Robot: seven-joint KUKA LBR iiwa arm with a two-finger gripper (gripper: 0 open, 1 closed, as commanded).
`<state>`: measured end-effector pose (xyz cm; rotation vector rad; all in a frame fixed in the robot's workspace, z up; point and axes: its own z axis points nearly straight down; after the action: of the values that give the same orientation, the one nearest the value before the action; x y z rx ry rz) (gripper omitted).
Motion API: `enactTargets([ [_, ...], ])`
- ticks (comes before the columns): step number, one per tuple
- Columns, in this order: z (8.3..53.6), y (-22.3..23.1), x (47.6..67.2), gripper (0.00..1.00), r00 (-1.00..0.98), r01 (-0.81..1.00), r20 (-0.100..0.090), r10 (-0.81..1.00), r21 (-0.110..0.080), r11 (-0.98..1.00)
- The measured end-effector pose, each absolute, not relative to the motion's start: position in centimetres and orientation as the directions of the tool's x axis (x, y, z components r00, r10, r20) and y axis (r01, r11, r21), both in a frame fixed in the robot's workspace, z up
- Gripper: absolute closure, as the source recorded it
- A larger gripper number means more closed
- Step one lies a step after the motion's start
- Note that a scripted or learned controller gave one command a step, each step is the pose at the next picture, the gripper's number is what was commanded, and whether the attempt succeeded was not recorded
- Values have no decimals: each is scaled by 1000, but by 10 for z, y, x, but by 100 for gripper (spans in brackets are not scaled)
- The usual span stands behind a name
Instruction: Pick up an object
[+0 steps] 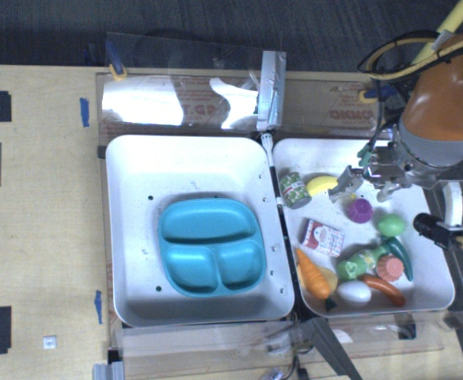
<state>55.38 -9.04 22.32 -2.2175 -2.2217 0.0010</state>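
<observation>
I cannot tell how my jaws [367, 182] stand; they hang over the right bin [445, 291], above the purple ball [361, 210] and beside the yellow lemon [321, 185]. The ball looks light, hard and slick, likely to roll; I would pinch across its middle.

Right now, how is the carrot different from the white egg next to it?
The carrot is orange, long and pointed; the egg is white, short and rounded. The carrot lies along the right bin's left wall, slanting, while the egg sits nearer the bin's front edge, to the carrot's right. The carrot looks bigger than the egg. Both are toy foods lying in the same bin.
</observation>
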Motion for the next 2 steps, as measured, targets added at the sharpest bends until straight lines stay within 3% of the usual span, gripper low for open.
enactTargets([
  [1, 101, -103, 554, 0, -52, 998, -2, 999, 17, 52],
  [2, 95, -102, 503, 0, 45, 999, -1, 999, 29, -45],
])
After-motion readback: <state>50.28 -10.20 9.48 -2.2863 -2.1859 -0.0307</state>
